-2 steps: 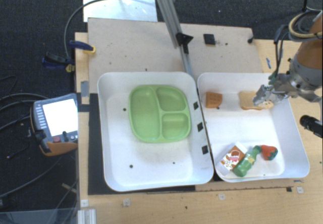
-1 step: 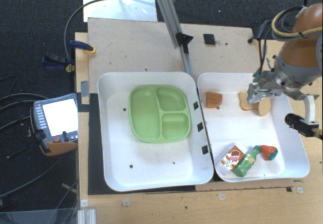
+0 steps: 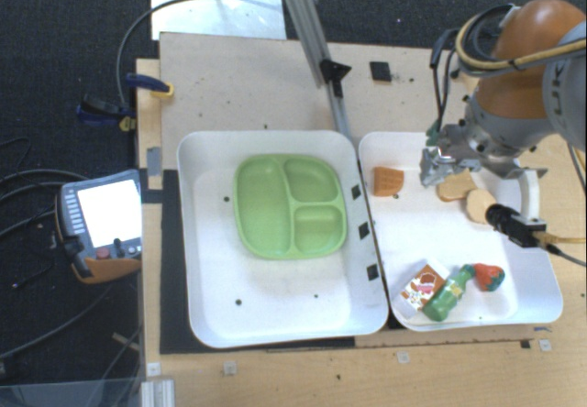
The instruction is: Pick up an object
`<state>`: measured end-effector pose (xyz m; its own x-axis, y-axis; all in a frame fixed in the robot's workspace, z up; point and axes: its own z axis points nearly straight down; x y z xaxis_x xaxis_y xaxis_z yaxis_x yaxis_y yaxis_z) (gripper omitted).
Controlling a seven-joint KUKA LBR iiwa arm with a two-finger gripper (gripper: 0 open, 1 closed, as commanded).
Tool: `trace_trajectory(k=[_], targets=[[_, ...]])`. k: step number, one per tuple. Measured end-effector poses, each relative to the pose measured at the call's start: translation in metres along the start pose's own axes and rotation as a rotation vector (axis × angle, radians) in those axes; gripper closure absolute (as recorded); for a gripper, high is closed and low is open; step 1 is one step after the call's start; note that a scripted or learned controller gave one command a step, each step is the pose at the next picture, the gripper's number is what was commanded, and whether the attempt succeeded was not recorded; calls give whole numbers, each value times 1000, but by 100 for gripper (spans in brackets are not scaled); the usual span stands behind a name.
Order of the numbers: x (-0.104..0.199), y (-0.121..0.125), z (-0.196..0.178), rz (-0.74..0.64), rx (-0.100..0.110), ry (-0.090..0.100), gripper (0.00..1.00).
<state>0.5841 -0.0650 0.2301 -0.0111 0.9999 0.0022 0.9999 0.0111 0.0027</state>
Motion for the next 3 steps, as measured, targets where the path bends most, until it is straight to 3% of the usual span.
trace_trajectory(k=[1,3], targets=[[52,8,-6,0,0,0,100],[168,-11,-1,0,2,1,100]])
